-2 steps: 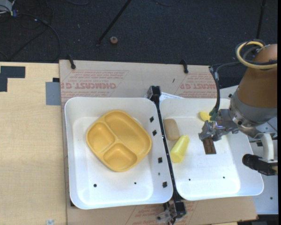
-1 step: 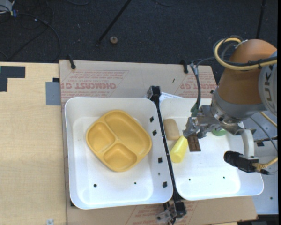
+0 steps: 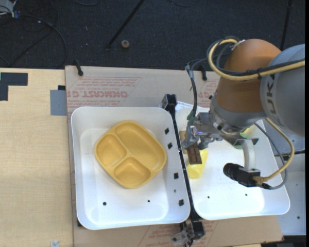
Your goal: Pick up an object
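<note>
- two shallow white bins sit side by side on a cardboard sheet [image 3: 118,89] at the middle of the frame, with a black divider strip [image 3: 177,153] running between them.
- the left bin [image 3: 87,199] holds a yellow divided tray [image 3: 130,153], which has three compartments and lies turned at an angle near the bin's centre; nothing rests in its compartments.
- the right bin [image 3: 247,205] holds a yellow block [image 3: 196,168] close to its left wall, just beside the divider strip.
- a small brown object [image 3: 192,154] lies on or against the upper part of the yellow block; which of the two cannot be told.
- a black cylindrical object [image 3: 242,174] with a cable attached shows over the right bin's centre right.
- the arm [image 3: 257,81] comes in from the upper right of the frame, its orange band above the wrist covering the upper part of the right bin.
- the gripper [image 3: 194,138] hangs right over the brown object and the yellow block, at the left side of the right bin.
- how wide the tool stands, and whether it grips anything, cannot be told from this angle.
- a pale wooden bench [image 3: 26,163] fills the left of the frame.
</note>
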`<action>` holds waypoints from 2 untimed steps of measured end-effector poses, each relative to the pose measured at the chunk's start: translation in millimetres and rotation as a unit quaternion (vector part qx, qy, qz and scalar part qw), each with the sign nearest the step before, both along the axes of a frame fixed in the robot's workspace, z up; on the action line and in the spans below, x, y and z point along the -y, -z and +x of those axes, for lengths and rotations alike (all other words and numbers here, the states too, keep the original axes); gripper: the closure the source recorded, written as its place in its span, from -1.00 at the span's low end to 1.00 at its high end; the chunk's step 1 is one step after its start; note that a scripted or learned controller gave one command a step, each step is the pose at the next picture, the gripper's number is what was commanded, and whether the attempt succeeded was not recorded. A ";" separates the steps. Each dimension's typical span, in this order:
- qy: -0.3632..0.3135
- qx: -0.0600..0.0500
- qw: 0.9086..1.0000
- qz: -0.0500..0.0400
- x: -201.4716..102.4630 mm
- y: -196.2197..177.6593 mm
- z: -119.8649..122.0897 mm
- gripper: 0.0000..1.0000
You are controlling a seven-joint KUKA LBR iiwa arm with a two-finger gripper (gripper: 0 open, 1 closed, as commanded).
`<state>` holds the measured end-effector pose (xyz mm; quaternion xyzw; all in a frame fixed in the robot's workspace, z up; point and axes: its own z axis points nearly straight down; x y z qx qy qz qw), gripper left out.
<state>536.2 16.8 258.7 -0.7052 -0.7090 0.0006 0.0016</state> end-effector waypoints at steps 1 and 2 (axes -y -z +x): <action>0.001 -0.002 1.000 -0.001 -47.3 23.3 4.9 1.00; 0.001 -0.001 1.000 -0.001 -89.2 34.1 11.4 1.00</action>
